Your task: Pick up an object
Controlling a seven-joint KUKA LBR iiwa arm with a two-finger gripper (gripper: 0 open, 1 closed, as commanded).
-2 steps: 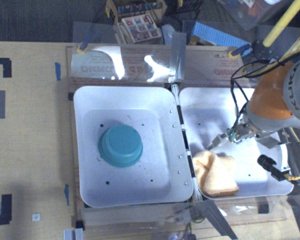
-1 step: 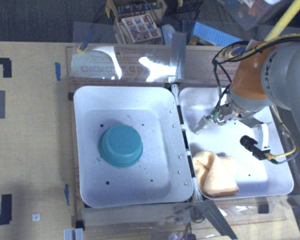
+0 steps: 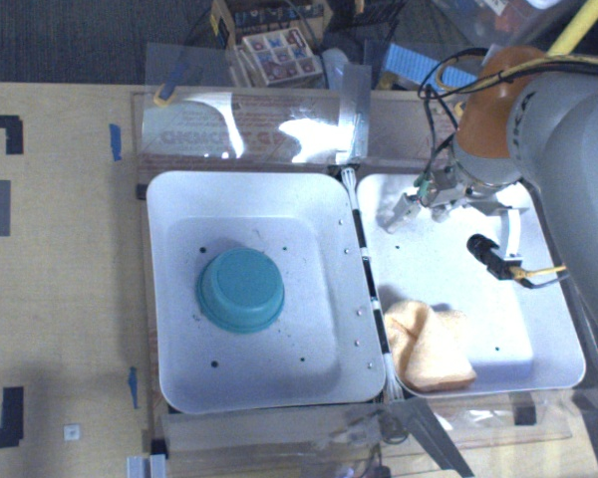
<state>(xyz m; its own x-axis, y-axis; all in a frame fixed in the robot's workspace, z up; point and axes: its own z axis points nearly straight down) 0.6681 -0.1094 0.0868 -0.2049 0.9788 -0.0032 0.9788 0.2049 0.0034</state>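
- Objects to choose from lie in both bins, so read the scene from your left across to the arm.
- Left bin point(image 3: 179, 207): a teal bowl point(image 3: 241, 288) sits upside down near the middle of the floor, well apart from every wall. You would get little purchase on its smooth, rounded top; a grip across the rim looks the likelier way in.
- Divider: the two bins touch along the middle, and the right bin point(image 3: 548, 361) begins just past it.
- Right bin, front corner: a tan, soft-looking lump point(image 3: 427, 345), perhaps a sponge or a piece of bread, lies against the divider wall and close to the front wall. That crowding leaves you little room for a finger on its left side.
- Right bin, back: the claw point(image 3: 399, 213) hangs over the far left corner, near the divider, on the grey arm point(image 3: 568, 137) that reaches in from the right. You cannot tell from this angle how far apart its fingers stand, and nothing is visible between them.
- Step in hand, as I judge it: you are at the approach, with no object picked yet.
- Next move: the tan lump is the nearer target. You would need to bring the claw forward along the divider, centre it over the lump, open wide enough to straddle it, then descend.
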